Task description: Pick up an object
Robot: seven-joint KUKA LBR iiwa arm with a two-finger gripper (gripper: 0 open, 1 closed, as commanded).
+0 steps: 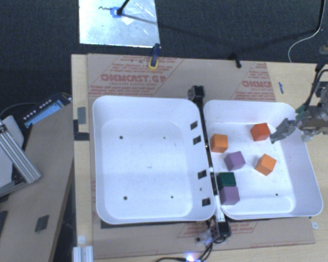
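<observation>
Claw (280, 131) sits just beside the red block (259, 131); you cannot tell its opening (too blurred), so it may only push the block aside.

From my remote seat, the only lettering I can read is on the brown cardboard sheet (218, 72) under the two bins. Red print in the upper middle of the frame, above the left bin, seems to read "CHEMCAST GP", upside down from this camera. A second red print at the upper right, above the right bin, looks like the same word, too faint for me to confirm.
</observation>
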